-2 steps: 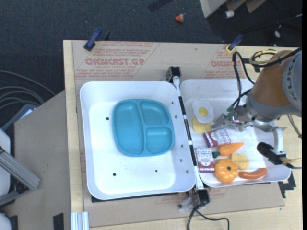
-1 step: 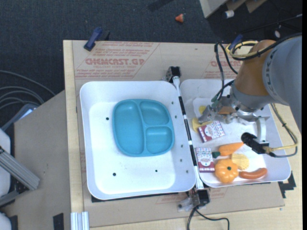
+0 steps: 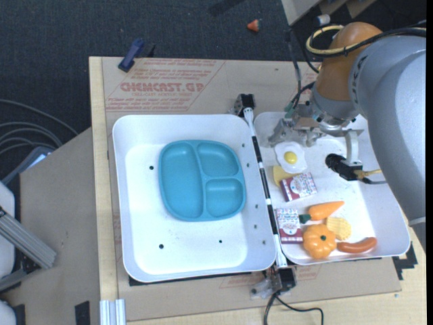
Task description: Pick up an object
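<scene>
Hand (image 3: 295,133) over right bin's far corner, grip impossible to tell; lower squarely onto fried egg (image 3: 289,158).

Arm (image 3: 385,80) cut off by right & top edges, hides far right corner of right bin (image 3: 392,239). Gripper (image 3: 298,133) fingers too blurred to read. Small packets (image 3: 298,185): print too small to tell.
</scene>
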`<state>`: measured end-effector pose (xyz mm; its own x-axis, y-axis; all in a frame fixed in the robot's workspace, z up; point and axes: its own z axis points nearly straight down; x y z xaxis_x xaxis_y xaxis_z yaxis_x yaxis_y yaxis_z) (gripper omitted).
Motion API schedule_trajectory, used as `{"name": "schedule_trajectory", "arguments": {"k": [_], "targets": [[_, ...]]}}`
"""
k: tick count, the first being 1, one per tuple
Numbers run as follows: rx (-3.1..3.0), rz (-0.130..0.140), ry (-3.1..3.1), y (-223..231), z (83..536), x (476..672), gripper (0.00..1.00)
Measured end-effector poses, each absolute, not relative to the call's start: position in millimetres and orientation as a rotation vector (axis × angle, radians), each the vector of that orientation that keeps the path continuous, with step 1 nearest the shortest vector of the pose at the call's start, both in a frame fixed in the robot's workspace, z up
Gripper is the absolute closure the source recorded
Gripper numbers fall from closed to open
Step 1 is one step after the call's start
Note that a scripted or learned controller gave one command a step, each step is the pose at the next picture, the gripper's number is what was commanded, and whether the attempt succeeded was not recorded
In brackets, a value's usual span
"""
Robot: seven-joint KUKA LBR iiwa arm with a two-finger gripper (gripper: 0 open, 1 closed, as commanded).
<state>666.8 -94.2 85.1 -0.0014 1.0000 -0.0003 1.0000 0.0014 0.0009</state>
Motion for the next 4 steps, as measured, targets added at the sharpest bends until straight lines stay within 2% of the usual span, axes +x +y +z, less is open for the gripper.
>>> {"name": "schedule_trajectory", "arguments": {"k": [1, 2, 3, 4], "targets": [[2.220, -0.001, 2.223, -93, 85, 666.6, 0.00], [2.223, -0.003, 2.223, -91, 85, 651.7, 0.00], [2.219, 0.002, 2.222, -91, 85, 666.9, 0.00], [2.219, 0.000, 2.222, -93, 85, 666.7, 0.00]]}}
